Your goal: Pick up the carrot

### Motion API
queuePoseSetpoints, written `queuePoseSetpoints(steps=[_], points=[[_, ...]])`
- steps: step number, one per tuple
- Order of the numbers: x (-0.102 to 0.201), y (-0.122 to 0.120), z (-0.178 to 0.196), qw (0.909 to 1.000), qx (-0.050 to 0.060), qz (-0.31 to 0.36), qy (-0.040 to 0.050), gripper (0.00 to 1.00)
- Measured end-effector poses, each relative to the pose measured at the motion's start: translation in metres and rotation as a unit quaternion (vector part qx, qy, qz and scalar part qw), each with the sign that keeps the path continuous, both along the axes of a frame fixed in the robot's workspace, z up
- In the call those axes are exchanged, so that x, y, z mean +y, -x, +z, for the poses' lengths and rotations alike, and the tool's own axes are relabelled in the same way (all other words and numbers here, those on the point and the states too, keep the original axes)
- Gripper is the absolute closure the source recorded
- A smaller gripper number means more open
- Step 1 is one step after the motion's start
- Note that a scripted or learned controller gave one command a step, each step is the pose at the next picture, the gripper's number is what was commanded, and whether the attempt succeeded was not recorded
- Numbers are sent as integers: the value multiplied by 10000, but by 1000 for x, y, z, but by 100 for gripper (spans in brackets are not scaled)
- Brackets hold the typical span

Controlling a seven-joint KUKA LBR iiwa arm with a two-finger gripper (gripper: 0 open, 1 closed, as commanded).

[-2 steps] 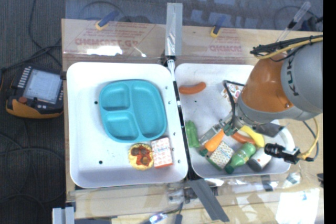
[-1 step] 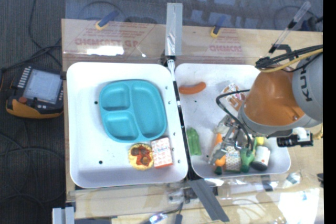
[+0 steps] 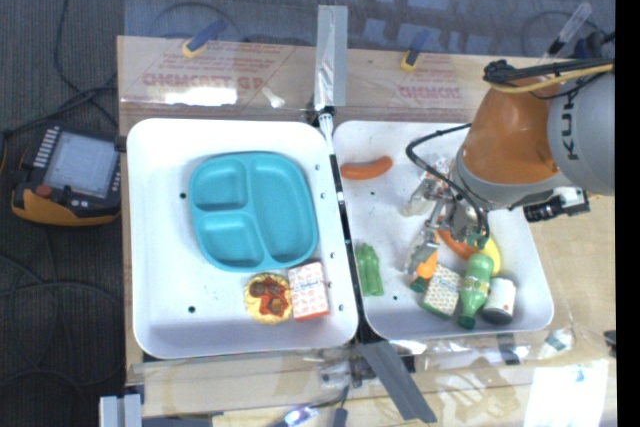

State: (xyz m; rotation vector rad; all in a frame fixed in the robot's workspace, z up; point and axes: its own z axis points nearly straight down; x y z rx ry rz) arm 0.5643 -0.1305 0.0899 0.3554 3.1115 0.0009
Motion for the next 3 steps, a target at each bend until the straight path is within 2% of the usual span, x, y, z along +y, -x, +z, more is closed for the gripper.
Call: queuePoseSetpoints(steps=[1, 2, 3], points=[[-73, -33, 54, 9864, 40, -1646, -16, 0], [-5, -41, 50, 9879, 50, -1547, -21, 0], [-12, 0, 0, 9769, -25, -2135, -30, 0]])
